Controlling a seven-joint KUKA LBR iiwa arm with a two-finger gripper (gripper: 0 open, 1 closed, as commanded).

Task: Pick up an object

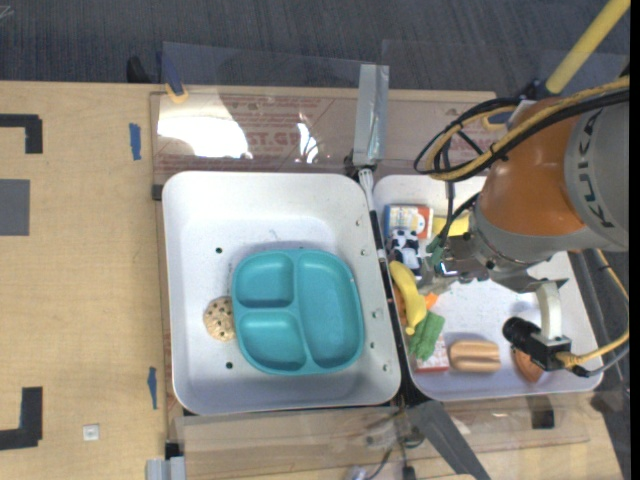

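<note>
Left bin (190,208): shallow, white, square with rounded corners. It holds a teal divided tray (297,310) with three compartments, lying flat and slightly right of the bin's centre.
Cookie (219,318): round, speckled, on the left bin's floor, touching the tray's left edge.
Right bin (470,383): shallow, white, butted against the left bin along a shared middle rim. Much of its far half is covered by the arm.
Right bin contents, left side: a small carton (408,226) with blue, orange and a black-and-white pattern, near the far left corner; a banana (406,290) below it, lying along the left wall; a small orange piece (431,299) beside the banana; a green vegetable (428,335) just below, tilted.
Right bin contents, near side: a hot dog bun (473,354) near the front wall; a brown rounded item (527,365) to its right, partly hidden behind a black fitting.
Open room, left bin: bare floor along the far side and the left side of the tray; a narrow strip along the front.
Open room, right bin: a bare patch of floor in the middle, between the banana and the arm's white bracket.
Arm (530,183): grey with an orange band, over the right bin's far half.
Gripper (440,264): low over the right bin, just right of the banana and carton, near the orange piece.
Jaws: cannot tell whether apart or together; nothing visibly held.
</note>
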